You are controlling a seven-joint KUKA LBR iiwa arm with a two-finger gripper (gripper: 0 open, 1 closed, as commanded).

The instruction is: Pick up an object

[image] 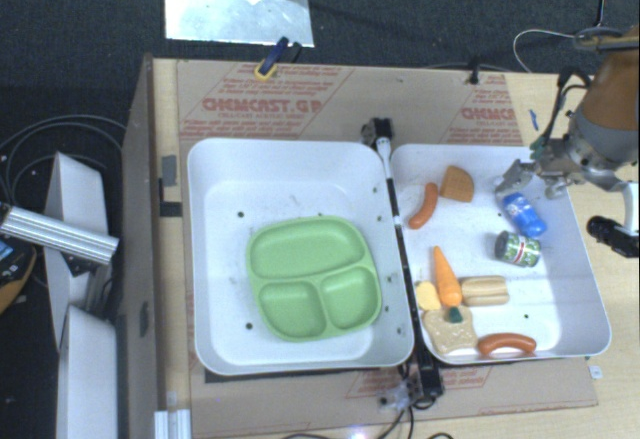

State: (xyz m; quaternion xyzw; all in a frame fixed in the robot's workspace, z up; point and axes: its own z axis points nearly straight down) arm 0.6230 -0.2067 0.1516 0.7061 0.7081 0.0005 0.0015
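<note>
Two shallow white plastic bins sit side by side on the bench, and all the loose stuff is in the right-hand bin (575, 257). The left-hand bin (220, 187) just has a pale green three-compartment plastic tray (313, 277) in it.

The grey two-finger gripper (528, 177) hangs over the far right part of the right-hand bin, and its fingers look spread apart with nothing between them, though it's small in frame so I'd call that likely rather than certain. Just below it, toward the camera, lies a blue plastic bottle (522, 214), which looks like the natural target. Its long axis runs diagonally, from up near the gripper down toward the bin's right wall, so the fingers would want to close across that diagonal, not along it.

A small green tin can (517, 249) lies on its side just beyond the bottle, close enough to get bumped. Well apart, nearer the divider between the bins, are an orange toy carrot (446, 276), a red sausage (423, 206) and a tan bread wedge (457, 184).
</note>
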